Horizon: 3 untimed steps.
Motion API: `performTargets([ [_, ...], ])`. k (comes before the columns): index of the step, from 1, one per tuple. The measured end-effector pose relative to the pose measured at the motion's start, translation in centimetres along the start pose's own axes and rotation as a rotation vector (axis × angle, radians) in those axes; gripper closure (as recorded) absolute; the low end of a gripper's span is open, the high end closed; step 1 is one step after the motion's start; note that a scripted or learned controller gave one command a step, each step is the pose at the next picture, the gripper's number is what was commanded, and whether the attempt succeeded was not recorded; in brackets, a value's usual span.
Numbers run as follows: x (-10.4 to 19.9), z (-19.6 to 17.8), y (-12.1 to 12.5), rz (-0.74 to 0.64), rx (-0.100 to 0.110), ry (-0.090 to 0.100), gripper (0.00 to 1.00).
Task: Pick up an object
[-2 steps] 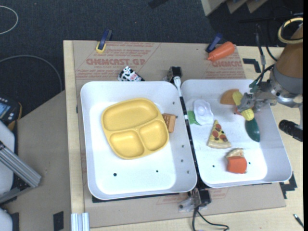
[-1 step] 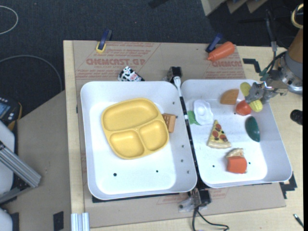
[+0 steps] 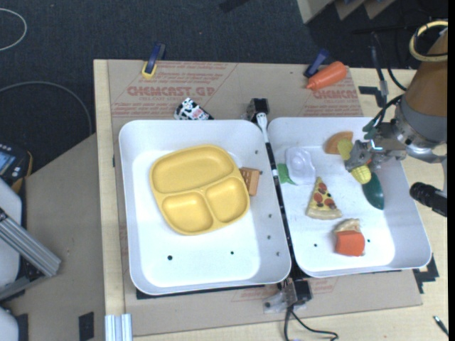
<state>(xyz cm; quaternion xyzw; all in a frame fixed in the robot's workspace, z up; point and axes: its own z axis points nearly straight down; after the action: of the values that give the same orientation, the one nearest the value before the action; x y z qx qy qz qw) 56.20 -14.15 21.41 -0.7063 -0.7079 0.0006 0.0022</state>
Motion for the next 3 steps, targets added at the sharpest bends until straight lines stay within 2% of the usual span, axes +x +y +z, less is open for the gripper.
performTargets([
  [2, 10.1, -1.6, -5.8, -0.001, 0.001, 0.000, 1.00],
  [3, 10.9, -0.5, -8.3, 0.003, 0.001, 0.000, 1.00],
])
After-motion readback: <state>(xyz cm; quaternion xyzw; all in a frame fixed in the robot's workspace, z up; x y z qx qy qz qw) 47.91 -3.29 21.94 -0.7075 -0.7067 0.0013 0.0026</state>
